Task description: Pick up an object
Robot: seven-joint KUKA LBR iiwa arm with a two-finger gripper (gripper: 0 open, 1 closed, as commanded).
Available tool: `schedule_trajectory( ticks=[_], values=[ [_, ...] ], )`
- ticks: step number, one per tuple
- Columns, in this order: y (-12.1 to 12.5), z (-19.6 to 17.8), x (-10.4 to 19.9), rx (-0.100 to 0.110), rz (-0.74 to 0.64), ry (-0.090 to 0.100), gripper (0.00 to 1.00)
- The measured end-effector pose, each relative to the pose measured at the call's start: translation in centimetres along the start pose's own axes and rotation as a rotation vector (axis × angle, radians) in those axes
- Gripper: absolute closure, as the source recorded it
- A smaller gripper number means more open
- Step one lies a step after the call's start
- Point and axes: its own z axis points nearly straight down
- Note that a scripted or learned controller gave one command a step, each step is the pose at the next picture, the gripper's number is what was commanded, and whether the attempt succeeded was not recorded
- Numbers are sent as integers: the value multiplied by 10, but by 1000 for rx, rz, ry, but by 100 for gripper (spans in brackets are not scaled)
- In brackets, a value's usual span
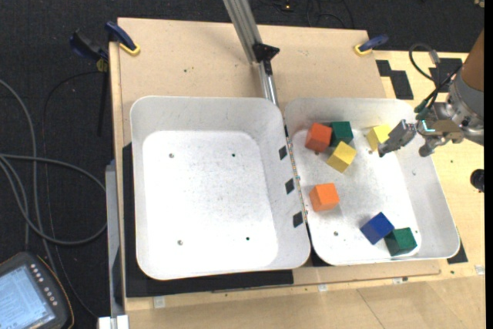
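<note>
Evidently nothing has been lifted yet: every block is seen lying on a bin floor, and no block is seen between the gripper's fingers.

Read from the left, the left bin point(154, 166) holds no blocks. In the right bin point(431, 189), a red block point(318, 137) and a green block point(340, 132) touch at about 11 o'clock of the bin, with a yellow block point(341, 156) just below them. An orange block point(324, 196) lies alone near 8 o'clock. A second yellow block point(377, 137) sits at about 1 o'clock, and a blue block point(377, 228) touches another green block point(400, 241) at 5 o'clock.

The gripper point(400, 136) hangs just beside that second yellow block, at its 3 o'clock; whether it is wide or narrow cannot be told. That block is judged the likeliest target, since it stands apart from its neighbours. The grasp and the lift are left to be done. The bin's right wall lies close by on the worktop point(192, 58).
</note>
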Motion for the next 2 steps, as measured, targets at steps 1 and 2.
schedule_trajectory(
  ticks=[1, 2],
  values=[
    [1, -2, 0, -4, 1, -1, 0],
    [7, 48, -7, 0, 2, 0, 0]
  ],
)
